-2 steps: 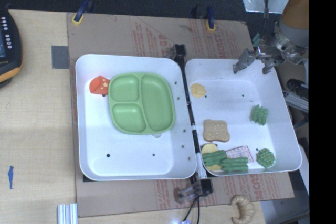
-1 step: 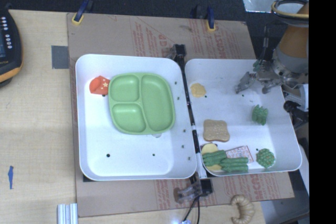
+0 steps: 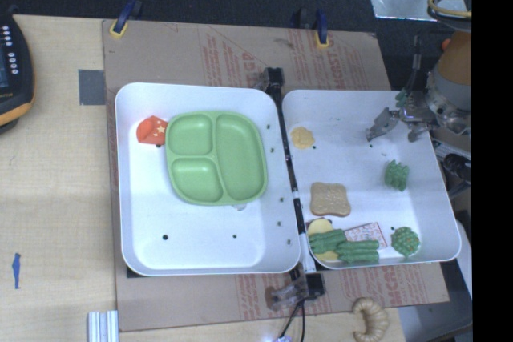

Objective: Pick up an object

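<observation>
Your gripper (image 3: 398, 124) hangs over the upper right part of the right bin (image 3: 353, 104), its two fingers spread apart with nothing between them. One finger (image 3: 380, 128) points toward the bin's centre; the other sits closer to the bin's right wall.

Taking the right bin as your reference, the nearest candidate object is a small green knobbly piece (image 3: 396, 175), lying on the bin floor below the gripper in the view, near the right wall and clear of the fingers. A second green knobbly piece (image 3: 405, 240) rests in the bin's lower right corner, well apart from the gripper.

A small yellow round item (image 3: 302, 138) lies near the bin's left wall, level with the gripper but across the floor from it. A tan toast-shaped slice (image 3: 329, 199) lies left of centre. In the lower left corner, a green pod-like item (image 3: 345, 246) lies partly over a yellow piece (image 3: 320, 227), beside a red-printed card (image 3: 369, 234).

Left of the right bin, touching along the shared edge, is the left bin (image 3: 144, 244). It holds a green divided plate (image 3: 216, 157), with a red item (image 3: 151, 130) just beside the plate's upper left edge.
</observation>
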Robot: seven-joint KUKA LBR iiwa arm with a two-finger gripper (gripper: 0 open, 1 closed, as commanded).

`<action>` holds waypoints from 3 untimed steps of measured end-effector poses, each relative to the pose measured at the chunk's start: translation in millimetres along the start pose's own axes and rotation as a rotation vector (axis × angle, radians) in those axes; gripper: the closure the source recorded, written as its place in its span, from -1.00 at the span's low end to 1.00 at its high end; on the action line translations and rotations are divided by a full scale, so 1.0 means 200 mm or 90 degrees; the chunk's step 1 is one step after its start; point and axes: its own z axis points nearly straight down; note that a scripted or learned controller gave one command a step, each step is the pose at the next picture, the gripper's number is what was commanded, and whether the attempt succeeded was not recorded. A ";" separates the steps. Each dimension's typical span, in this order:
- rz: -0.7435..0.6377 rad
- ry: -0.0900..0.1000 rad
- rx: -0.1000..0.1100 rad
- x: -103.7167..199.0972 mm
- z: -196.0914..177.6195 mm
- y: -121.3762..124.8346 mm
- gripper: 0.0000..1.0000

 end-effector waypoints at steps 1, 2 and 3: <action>-0.002 -0.001 0.001 0.00 0.00 -0.15 -1.00; -0.002 0.000 0.002 0.00 0.18 -0.28 -1.00; -0.002 -0.002 -0.001 0.00 0.11 -0.27 1.00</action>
